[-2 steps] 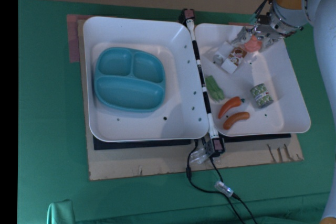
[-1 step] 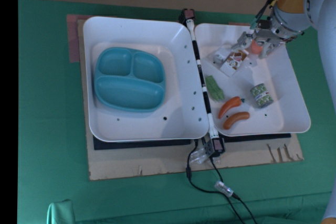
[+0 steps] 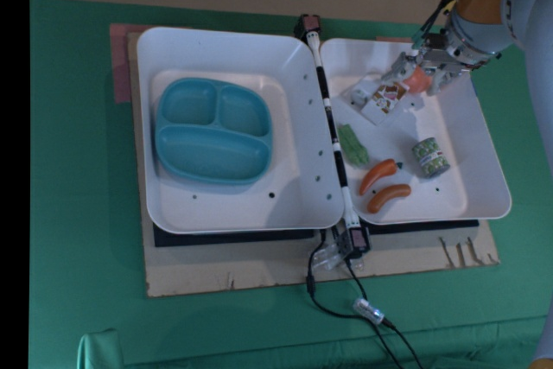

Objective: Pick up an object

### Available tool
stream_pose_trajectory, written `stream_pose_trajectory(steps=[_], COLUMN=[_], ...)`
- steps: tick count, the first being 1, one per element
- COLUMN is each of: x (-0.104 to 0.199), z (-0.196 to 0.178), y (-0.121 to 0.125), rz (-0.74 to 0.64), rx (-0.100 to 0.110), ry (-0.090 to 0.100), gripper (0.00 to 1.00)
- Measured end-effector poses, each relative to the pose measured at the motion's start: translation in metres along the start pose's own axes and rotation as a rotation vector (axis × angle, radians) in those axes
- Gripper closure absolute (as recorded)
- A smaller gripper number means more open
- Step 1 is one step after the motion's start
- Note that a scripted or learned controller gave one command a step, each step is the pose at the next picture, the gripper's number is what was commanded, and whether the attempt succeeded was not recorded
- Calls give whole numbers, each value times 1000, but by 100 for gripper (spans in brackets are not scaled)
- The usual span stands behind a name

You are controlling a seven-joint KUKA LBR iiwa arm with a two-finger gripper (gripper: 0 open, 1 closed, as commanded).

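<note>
Pincer (image 3: 421,75) low at right bin's (image 3: 484,186) far edge, over orange item (image 3: 417,80) beside carton (image 3: 380,99); grip state unclear. Grasp step; next likely close, lift straight.

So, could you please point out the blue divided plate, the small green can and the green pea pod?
Blue divided plastic plate (image 3: 212,153): camera view, floor of its large compartment.
Small green can (image 3: 430,157): camera view, its labelled side.
Green pea pod (image 3: 352,145): camera view, its middle.

blue tray (image 3: 212,131), white bins (image 3: 226,47), green mat (image 3: 78,186), orange sausage (image 3: 389,197)
</note>
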State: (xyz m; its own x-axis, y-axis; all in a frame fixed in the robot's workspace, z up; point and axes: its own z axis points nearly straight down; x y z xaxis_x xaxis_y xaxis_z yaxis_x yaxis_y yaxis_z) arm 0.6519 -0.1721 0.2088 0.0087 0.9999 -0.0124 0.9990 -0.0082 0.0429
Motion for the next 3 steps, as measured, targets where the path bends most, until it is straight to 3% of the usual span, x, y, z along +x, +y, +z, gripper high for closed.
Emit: stream_pose_trajectory(steps=[1,2,3], x=[-12,-12,43], z=[-3,-21,-28], y=[50,53,51], rz=[-5,0,-4], rx=[39,28,33], ry=[3,0,7], gripper=[0,100,100])
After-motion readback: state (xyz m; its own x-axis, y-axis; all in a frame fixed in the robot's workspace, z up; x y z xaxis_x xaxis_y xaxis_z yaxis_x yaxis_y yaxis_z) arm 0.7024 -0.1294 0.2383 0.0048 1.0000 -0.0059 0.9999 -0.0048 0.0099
